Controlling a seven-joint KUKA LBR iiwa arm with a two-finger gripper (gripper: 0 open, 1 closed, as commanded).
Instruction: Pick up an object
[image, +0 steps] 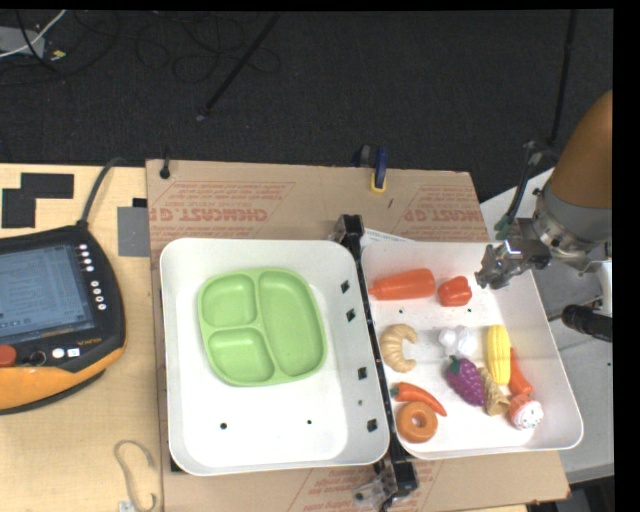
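Gripper (497, 266) hangs over the right bin (565, 420), just inside its far right rim. Fingers dark and small against the bin; cannot tell how wide they stand, and nothing shows between them.

Nearest candidate: red pepper (455, 291), just left of the fingers and slightly toward the camera, compact, no strong axis. Beyond it, further left: orange carrot (402, 285), long axis lying left-right.

Toward the camera from the fingers: corn cob (497, 352), long axis near-far, crowded by purple grapes (465, 380). Croissant (399, 345) sits well left.

Judgement: pepper has the most open room; bin rim close behind limits approach.
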